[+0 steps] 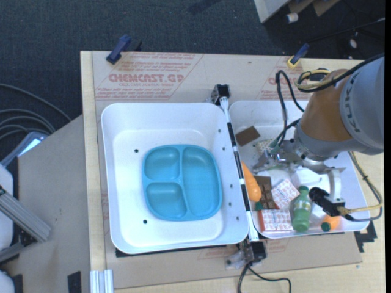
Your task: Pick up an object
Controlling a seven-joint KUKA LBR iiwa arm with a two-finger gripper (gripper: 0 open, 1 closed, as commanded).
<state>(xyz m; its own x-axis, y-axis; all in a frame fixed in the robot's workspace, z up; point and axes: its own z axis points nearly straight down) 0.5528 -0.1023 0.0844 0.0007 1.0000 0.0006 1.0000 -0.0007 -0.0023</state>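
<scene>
My gripper (pixel 270 159) reaches down into the right bin (pixel 263 112), low over its middle left part. Just below it lie a brown block (pixel 264 188) and a red-and-white patterned packet (pixel 285 194). An orange carrot-like piece (pixel 250 185) rests against the bin's left wall. A brown flat card (pixel 247 135) lies above the gripper, toward the far end. A green bottle (pixel 300 209) lies near the front, beside a second patterned packet (pixel 275 221). I see nothing clearly held between the fingers.
The left bin (pixel 122 127) holds a blue divided plate (pixel 182 182). A small orange piece (pixel 327 225) sits at the right bin's front right corner. The grey and orange arm (pixel 333 118) covers the right bin's far right part.
</scene>
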